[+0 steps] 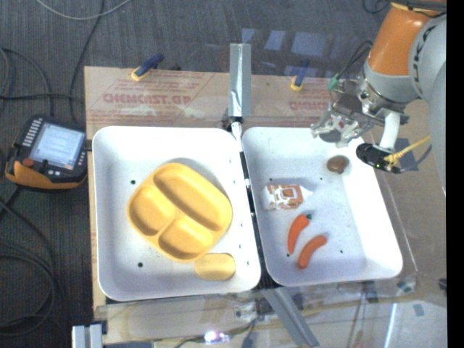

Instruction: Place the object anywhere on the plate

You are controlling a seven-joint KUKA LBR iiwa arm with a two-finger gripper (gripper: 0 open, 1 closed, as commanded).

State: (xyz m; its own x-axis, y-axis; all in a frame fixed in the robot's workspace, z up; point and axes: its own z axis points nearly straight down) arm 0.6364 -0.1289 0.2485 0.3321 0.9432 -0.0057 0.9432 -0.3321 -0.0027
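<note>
Yellow plate point(180, 210) w/ three sections sits in left bin point(109, 194). Gripper point(338, 127) hangs over right bin's point(377, 216) back edge, near a small brown round thing point(336, 164), maybe a cookie; can't tell the fingers' state.

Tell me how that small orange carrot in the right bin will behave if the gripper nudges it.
The carrot looks tapered and round, so it would probably roll or pivot rather than slide straight. It lies close beside the orange sausage, which a push may well shift too.

Yellow plate point(180, 210) left; carrot point(297, 231) in right bin point(377, 216).
</note>
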